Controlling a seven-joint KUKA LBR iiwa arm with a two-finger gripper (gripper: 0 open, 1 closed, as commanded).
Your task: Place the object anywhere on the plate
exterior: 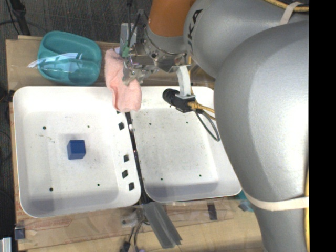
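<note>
The gripper [131, 67] is located at the far edge of the bench, above the seam between the two bins. A pink cloth [122, 85] is seen pinched between its fingers at the cloth's upper end; the fingers are therefore judged to be closed on the cloth. The cloth hangs downward from that pinch, with its long axis running toward the near side of the view and its lower end draped over the far corner of the left bin [31, 114], just beside the dividing rim.

The plate [71, 56], a teal dish holding a scrap of clear wrapping, stands outside the bins on the bench, against the far rim of the left bin. It lies to the view's left of the gripper, at nearly the same depth, with a small gap between its edge and the hanging cloth.

The coming move is judged to turn on that lateral offset: travel toward the view's left, with the cloth raised enough for its lower end to pass the plate's rim.

A blue cube [76, 149] rests in the left bin, well apart from the gripper. The right bin [178, 156] lies beneath the arm.
</note>
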